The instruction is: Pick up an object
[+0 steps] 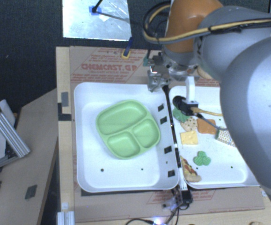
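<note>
My gripper (155, 82) hangs over the far end of the divider between the two white bins, under the orange wrist band. Nothing is visibly held in it. In the left bin (86, 172) lies a light green plate (126, 128) with three compartments, nothing on it. The right bin (229, 175) holds small toy foods: a yellow cheese square (188, 138), a green leafy piece (201, 159), an orange toast slice (207, 126), a speckled cookie (189, 124) and a pizza-like piece (190, 171) at the near left corner. The grey arm hides the right bin's right side.
A black divider strip (172, 135) runs between the bins. A dark green item (178, 114) and a patterned piece (225, 136) also lie in the right bin. Behind the bins are a cardboard sheet (102, 64) and a shiny panel (97, 13).
</note>
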Robot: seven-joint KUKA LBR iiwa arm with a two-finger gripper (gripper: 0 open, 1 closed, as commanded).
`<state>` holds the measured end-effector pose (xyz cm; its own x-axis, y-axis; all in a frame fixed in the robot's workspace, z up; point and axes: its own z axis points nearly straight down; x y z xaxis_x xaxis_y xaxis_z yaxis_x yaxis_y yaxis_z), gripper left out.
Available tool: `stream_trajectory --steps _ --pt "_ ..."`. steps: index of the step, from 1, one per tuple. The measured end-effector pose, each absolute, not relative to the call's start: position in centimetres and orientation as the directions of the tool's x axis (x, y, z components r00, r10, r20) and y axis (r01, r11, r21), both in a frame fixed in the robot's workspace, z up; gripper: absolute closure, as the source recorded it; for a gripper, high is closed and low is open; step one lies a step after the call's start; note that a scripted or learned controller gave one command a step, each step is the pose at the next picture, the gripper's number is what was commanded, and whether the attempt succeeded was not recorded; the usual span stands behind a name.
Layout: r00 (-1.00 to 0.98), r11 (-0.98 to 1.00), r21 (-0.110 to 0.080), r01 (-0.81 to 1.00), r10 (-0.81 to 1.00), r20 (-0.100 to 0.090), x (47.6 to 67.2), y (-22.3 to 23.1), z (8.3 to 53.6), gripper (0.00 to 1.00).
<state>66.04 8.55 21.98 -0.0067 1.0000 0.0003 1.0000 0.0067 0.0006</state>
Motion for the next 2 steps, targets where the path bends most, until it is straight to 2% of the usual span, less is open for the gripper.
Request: stream_trajectory --steps 1,2 --pt "-0.002 0.002 0.001 1.000 1.000 0.000 65.0 8.4 22.7 1.00" --pt "0.000 0.000 0.001 1.000 1.000 -0.001 65.0 6.9 22.1 1.00"
